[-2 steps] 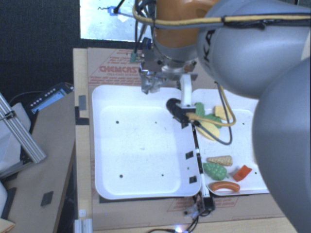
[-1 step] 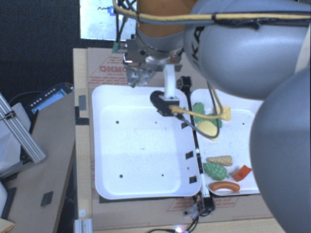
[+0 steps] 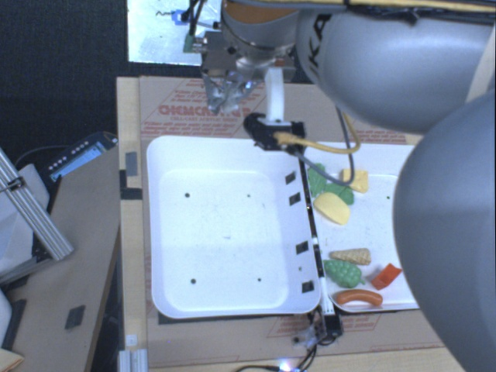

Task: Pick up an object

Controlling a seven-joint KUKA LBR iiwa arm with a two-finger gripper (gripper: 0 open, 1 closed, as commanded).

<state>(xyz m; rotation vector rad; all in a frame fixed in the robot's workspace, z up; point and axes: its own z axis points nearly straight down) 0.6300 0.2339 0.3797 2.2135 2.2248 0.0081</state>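
Your gripper (image 3: 226,95) is hanging above the bench past the far edge of the left bin (image 3: 167,208), and I cannot tell its state. In the right bin (image 3: 387,180), seven toy foods are lying: two green (image 3: 342,271), two yellow (image 3: 333,208), one tan cone (image 3: 351,256), one orange block (image 3: 387,275), one sausage (image 3: 357,297).

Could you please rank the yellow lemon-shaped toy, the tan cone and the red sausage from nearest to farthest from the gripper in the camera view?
From the gripper, above the bins' far edge:
1. Yellow lemon-shaped toy, right bin, upper part.
2. Tan cone, right bin, lower down.
3. Red sausage, right bin's near rim.
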